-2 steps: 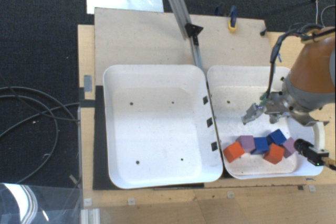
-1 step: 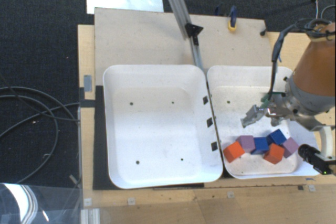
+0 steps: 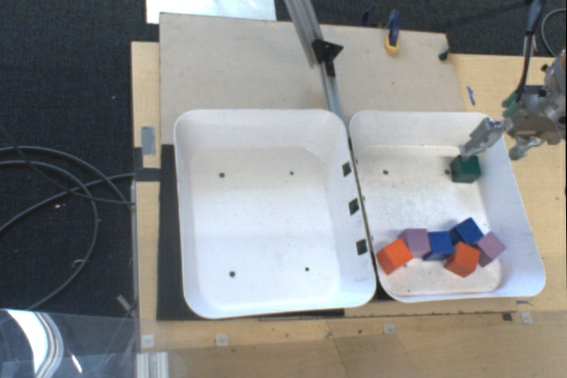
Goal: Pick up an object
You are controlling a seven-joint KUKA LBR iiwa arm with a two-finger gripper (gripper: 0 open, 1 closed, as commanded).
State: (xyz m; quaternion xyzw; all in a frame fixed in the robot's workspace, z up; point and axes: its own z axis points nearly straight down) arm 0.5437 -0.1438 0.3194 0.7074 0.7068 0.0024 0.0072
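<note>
Claw (image 3: 481, 140): finger state indeterminate, above green block (image 3: 465, 168), dark, cube-like, in right bin (image 3: 523, 217) near its far-right wall; bare floor to its left.
</note>
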